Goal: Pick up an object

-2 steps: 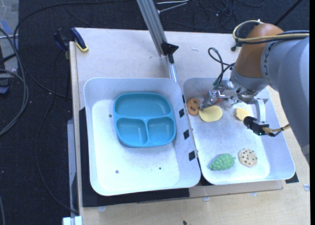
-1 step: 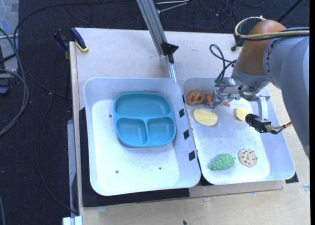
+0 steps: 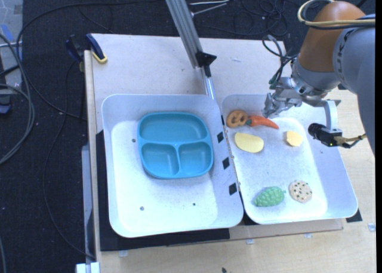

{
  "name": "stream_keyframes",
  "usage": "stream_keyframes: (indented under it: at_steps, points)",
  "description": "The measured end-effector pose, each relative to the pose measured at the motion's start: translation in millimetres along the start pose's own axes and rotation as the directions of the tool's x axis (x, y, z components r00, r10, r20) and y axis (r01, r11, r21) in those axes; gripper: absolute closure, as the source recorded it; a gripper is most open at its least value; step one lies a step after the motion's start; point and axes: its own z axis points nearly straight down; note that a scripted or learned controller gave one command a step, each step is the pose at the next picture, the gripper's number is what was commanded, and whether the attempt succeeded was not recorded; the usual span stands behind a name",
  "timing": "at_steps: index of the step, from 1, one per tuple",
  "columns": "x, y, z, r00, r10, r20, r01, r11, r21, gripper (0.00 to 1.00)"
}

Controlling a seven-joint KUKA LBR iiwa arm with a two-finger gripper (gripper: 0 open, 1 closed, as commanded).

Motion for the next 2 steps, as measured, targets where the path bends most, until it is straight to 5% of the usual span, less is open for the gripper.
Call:
stream_keyframes:
  at_steps: [2]
  points:
    - [0.1,2.7,-108.9,1.0,-0.001,0.0,0.001,1.0,-0.001,1.0]
